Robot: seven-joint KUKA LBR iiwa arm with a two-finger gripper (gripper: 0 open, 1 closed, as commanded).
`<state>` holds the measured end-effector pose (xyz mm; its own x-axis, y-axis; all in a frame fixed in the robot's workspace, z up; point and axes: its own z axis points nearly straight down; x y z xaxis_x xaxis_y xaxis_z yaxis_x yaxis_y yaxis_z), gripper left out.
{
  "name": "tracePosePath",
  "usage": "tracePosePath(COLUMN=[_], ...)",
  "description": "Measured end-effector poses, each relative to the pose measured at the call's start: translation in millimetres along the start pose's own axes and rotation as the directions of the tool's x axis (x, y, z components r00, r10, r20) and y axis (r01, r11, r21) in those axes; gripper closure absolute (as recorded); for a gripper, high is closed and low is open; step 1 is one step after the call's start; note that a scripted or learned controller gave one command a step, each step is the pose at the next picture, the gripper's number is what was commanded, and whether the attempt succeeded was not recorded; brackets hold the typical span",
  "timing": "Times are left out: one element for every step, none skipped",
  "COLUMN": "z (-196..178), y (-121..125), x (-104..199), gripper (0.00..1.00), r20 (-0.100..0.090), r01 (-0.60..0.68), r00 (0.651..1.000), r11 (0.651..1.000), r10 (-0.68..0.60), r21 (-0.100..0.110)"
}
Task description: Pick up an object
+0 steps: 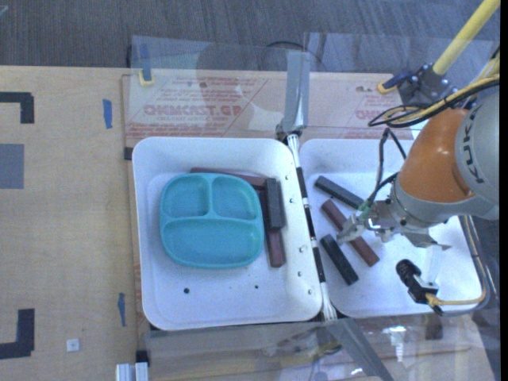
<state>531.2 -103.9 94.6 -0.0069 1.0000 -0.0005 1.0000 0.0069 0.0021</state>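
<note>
My end effector (355, 227) sits low over the right bin (464, 292), among a cluster of small bars. I cannot tell whether it is spread or closed, since the wrist and cabling crowd that spot.

The brown bar (349, 232) lies right under and beside the tip, running on a diagonal. Just below and left of the tip is a dark bar (339, 259); up and left of it is a grey bar (338, 190), a little apart from the others. Well off to the left, across the divider, the left bin (151, 213) carries a teal plate (211, 221) with more bars along its right side.

I judge these bars to be stiff, light and flat, probably smooth enough to slide on the bin floor if nudged from one side. The brown bar looks the natural pick. I would take it across its narrow width near the middle, so it does not swing or tip. Its neighbour, the dark bar, lies close, so a wide approach could catch both.
</note>
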Motion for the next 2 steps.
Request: tracePosePath(z=[-9.1, -127.0], y=[-0.1, 12.9], x=[-1.1, 72.4], gripper=[1.0, 1.0], r20=[0.001, 0.0], r01=[-0.003, -0.041], r00=[1.0, 0.999], r11=[1.0, 0.999], r10=[0.003, 0.041], r21=[-0.001, 0.003])
